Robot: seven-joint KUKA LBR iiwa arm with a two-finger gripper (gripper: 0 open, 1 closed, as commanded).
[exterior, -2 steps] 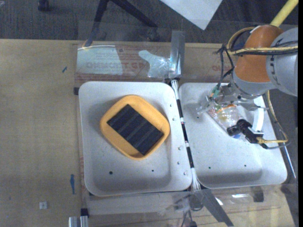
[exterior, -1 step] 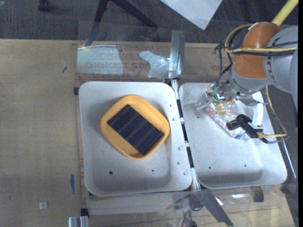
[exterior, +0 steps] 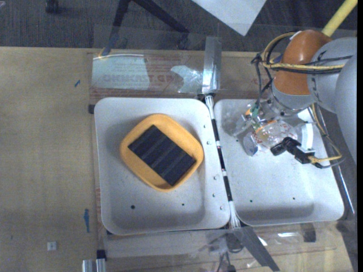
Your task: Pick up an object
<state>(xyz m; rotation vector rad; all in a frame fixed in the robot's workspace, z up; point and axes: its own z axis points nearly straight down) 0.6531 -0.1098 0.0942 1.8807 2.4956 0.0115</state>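
The bench (exterior: 45, 152) carries two shallow white bins side by side. In the left bin (exterior: 113, 208) lies an orange, rounded-square object with a dark ribbed panel (exterior: 161, 152) set into its top. It rests flat near the middle of the bin, turned at a slant to the walls and touching none of them.

The grey arm (exterior: 340, 72), with its orange band (exterior: 299, 58) above the wrist, reaches in from the right and hangs over the far part of the right bin (exterior: 283, 203). Yellow and black cables loop around the wrist. The hand (exterior: 262, 134) points down into that bin, close to its far-left corner, among clear and metallic parts; whether it is spread or closed, and whether it has hold of anything, I cannot tell. A small black part (exterior: 286, 146) juts out just to the right of the hand.

Beyond the bins, a clear taped sheet (exterior: 147, 75) lies on the bench. On the dark floor farther off stand the black legs of an office chair (exterior: 125, 4).
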